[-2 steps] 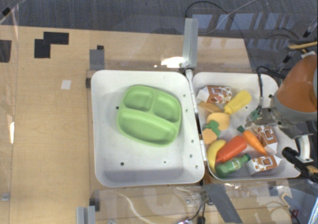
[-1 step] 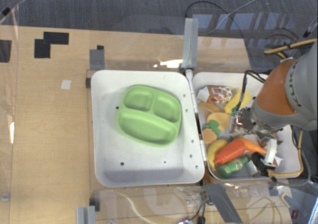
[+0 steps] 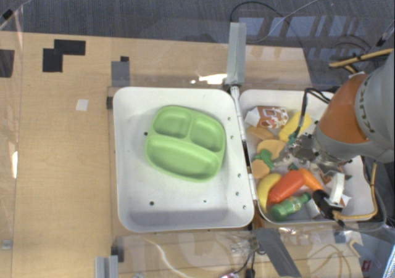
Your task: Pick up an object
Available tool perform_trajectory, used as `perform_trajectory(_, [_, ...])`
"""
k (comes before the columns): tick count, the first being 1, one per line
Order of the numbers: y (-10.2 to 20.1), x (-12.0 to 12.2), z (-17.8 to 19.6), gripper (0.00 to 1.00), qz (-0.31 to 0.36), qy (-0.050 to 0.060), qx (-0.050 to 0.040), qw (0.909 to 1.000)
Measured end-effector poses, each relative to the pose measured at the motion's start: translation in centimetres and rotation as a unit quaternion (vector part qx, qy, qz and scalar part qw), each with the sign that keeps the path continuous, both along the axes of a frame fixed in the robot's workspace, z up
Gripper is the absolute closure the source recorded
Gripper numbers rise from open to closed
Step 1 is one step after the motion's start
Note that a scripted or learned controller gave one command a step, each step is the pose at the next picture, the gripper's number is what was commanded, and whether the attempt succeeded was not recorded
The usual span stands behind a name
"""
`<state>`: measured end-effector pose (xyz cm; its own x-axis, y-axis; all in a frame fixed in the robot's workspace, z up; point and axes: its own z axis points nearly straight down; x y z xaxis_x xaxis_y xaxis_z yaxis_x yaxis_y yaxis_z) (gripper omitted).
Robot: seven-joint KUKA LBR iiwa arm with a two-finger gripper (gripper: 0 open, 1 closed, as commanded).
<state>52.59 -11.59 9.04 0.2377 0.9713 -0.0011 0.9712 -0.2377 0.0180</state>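
The right bin [image 3: 364,212] holds a heap of toy food. An orange-red carrot [image 3: 290,185] lies near its front, with a green piece [image 3: 289,208] just below it and a yellow piece [image 3: 266,188] to its left. A yellow banana-like piece [image 3: 295,126] and a printed packet [image 3: 270,115] lie at the back. My gripper [image 3: 300,150] is low over the middle of this bin, just above the carrot, under the orange band of the arm [image 3: 342,119]. Its tips are lost among the toys.
The left bin [image 3: 136,209] bears a green divided plate [image 3: 185,142] in its middle. A metal divider post [image 3: 235,55] stands between the bins at the back. Tan and orange toy pieces [image 3: 270,147] crowd the right bin's left side.
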Motion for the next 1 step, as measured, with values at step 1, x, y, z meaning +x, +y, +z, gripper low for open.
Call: perform_trajectory(1, [-4.80,-3.25,0.02,0.00,0.147,0.000,0.0004,0.9892])
